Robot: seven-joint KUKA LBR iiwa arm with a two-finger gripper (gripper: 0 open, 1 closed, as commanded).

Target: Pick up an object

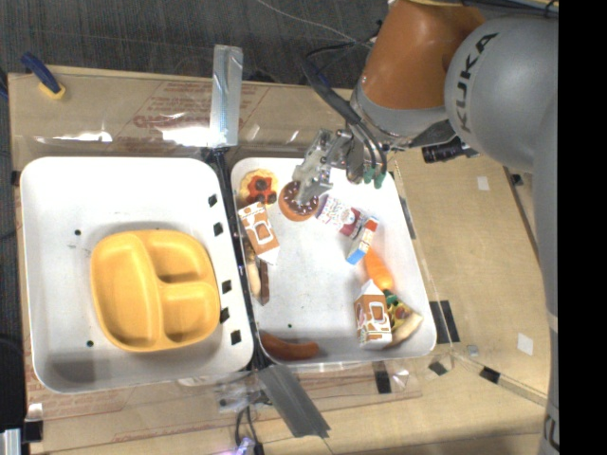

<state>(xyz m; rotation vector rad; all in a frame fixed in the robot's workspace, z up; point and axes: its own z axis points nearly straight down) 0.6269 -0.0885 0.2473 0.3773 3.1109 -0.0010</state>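
Note:
My gripper (pixel 308 180) hangs over the far end of the right bin (pixel 313 282), directly above a brown chocolate doughnut (pixel 300 204). Its tips sit close to the doughnut. A pizza slice (pixel 256 187) lies just left of it and a small wrapped packet (pixel 334 209) just right. Further down the bin are a small carton (pixel 259 231), a red, white and blue stick-shaped item (pixel 361 239), an orange carrot (pixel 378 269), another carton (pixel 374 319) and a sausage (pixel 289 348).
The left bin (pixel 57 207) holds a yellow divided tray (pixel 155 287). A thin brown stick (pixel 261 282) lies by the right bin's left wall. The arm's orange band (pixel 413 50) and grey body (pixel 507 74) loom over the top right.

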